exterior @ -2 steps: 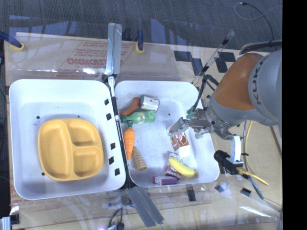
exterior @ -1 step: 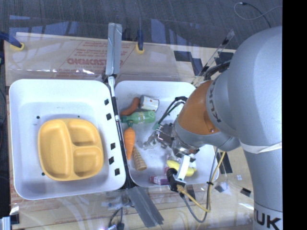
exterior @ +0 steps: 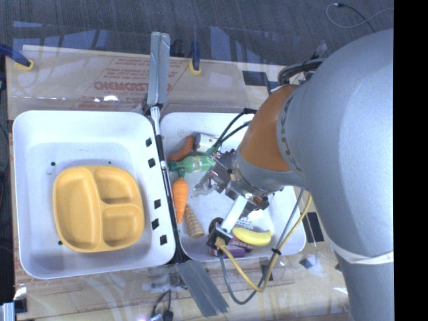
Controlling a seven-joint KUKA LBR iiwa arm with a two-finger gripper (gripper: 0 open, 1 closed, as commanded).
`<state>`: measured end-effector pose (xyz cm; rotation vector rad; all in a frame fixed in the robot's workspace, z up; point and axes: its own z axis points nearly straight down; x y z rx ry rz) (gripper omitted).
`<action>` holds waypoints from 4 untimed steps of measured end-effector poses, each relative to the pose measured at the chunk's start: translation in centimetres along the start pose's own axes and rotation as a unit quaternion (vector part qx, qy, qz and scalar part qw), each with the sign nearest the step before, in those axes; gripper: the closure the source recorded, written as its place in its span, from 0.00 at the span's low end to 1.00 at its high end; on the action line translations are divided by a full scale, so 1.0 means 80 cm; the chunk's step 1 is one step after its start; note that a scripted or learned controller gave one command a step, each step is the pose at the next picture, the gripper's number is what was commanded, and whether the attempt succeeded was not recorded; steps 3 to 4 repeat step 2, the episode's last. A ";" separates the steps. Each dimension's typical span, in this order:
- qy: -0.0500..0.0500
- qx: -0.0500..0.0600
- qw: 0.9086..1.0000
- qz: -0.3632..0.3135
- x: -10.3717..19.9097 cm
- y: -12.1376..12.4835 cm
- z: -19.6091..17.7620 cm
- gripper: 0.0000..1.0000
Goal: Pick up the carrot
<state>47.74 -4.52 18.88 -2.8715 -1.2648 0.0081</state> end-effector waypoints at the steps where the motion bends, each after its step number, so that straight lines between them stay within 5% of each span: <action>1: -0.001 -0.001 0.997 0.075 0.084 -0.048 -0.253 0.00; 2: -0.003 -0.002 0.977 0.214 0.162 -0.078 -0.171 0.00; 4: -0.003 -0.002 0.977 0.214 0.162 -0.078 -0.171 0.00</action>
